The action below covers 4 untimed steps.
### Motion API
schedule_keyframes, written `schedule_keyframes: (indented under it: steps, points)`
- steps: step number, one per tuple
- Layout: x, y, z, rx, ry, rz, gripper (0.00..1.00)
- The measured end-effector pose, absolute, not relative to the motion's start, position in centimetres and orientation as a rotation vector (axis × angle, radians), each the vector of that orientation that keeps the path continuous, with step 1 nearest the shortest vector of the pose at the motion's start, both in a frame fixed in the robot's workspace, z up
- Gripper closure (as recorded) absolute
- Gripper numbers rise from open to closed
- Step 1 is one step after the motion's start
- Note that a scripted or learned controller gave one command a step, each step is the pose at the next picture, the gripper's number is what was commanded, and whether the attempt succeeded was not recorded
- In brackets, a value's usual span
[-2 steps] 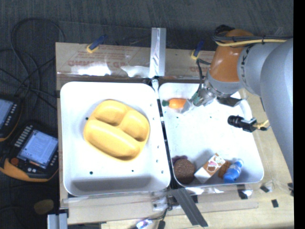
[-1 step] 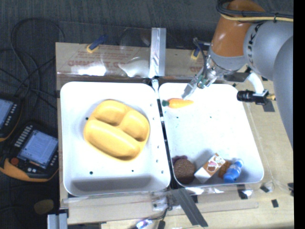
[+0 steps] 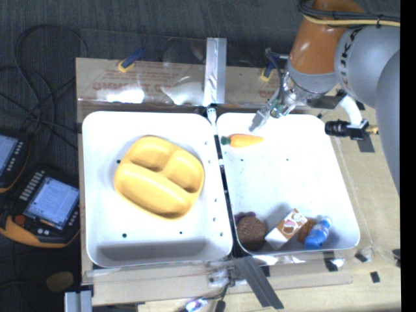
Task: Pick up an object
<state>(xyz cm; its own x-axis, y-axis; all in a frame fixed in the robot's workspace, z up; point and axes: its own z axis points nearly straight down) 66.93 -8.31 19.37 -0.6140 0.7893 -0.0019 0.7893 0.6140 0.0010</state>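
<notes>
A small orange carrot (image 3: 244,140) lies at the far left corner of the right bin (image 3: 292,174), close to the divider. My gripper (image 3: 259,122) hangs just above and behind the carrot's right end, with nothing visibly held. At the near edge of the same bin sit a brown round cookie (image 3: 250,230), a small white carton (image 3: 288,227) and a blue bottle (image 3: 316,233). A large yellow bread-shaped object (image 3: 159,175) takes up the middle of the left bin (image 3: 104,233).
The grey arm with its orange band (image 3: 322,34) comes in from the upper right over the bench's far edge. Clear plastic bags (image 3: 175,90) lie behind the bins. A tablet and cables (image 3: 45,200) rest on the floor to the left.
</notes>
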Motion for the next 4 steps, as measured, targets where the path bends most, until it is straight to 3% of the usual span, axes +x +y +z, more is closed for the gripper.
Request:
schedule_keyframes:
  steps: [1, 2, 3, 4]
  points:
    - [61.0, -12.1, 9.1, 1.494, 2.751, 0.004, 1.00]
    - [55.9, -5.3, 18.4, 1.412, 2.807, 0.002, 1.00]
    - [60.0, -10.7, 9.1, 1.213, 2.883, 0.006, 1.00]
    - [59.9, -10.6, 8.9, 1.212, 2.887, 0.006, 0.00]
